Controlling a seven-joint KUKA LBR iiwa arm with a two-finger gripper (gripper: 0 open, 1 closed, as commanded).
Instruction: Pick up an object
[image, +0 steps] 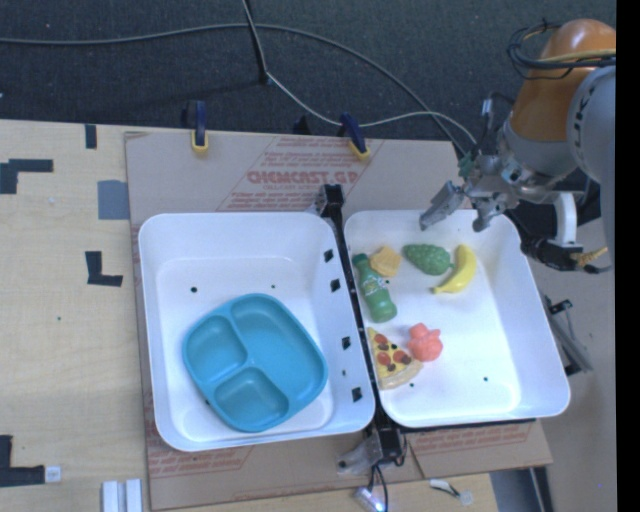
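**Yellow banana and neighbouring toys below an open gripper**

Yellow plastic marks the banana (456, 271), the toy lying closest to the gripper (461, 212); it rests on the floor of the right bin (520, 380), just below the fingers (437, 212) and slightly to their right in the camera view, untouched by them. The two fingers are spread apart with nothing between them, poised above the bin's far rim. Just beside the banana, directly under the left-hand finger, lies a green bumpy vegetable (427, 259). Farther to the left of the fingers sit a small yellow-orange piece (385, 262) and, touching it, a green bottle (375, 289) lying along the bin's left wall. Well below the fingers, toward the near side of the bin, are a red toy (425, 342) and a pizza slice (390, 358), close together. Grey arm links with an orange band (570, 60) rise behind the gripper to the right. Far to the left of the fingers, the left bin (170, 250) holds a blue compartment plate (255, 361). Both bins stand on a cardboard sheet (290, 175) clamped to the wooden bench (50, 320).
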